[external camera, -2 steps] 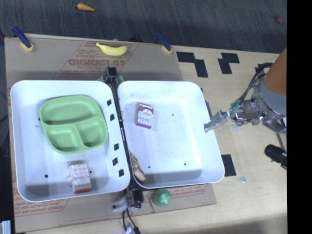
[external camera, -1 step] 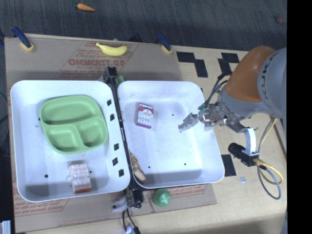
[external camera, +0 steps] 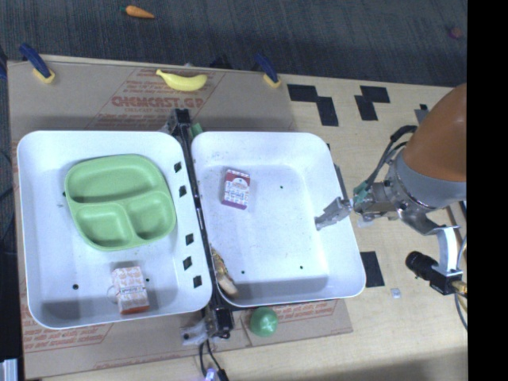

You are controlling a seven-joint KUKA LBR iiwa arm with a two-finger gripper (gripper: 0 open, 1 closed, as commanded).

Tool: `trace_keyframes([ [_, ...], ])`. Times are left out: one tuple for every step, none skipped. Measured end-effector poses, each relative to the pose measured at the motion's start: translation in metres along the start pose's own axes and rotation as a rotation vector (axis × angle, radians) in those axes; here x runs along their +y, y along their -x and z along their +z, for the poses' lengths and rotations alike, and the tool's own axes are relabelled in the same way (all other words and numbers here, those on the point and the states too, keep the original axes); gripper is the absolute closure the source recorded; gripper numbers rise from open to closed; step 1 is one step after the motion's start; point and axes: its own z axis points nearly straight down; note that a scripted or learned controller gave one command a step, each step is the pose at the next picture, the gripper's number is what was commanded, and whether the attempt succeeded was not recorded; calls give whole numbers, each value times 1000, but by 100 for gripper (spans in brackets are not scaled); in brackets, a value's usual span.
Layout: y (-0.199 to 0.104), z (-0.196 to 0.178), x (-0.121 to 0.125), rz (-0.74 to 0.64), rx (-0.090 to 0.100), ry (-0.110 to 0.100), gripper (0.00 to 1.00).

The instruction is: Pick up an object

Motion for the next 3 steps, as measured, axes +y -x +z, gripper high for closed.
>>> trace_keyframes([
  [-1,156,44,-4,0,0,0],
  [-15,131,0,-3,1,-2,0],
  [-61,103,62,-4,1,-1,0],
])
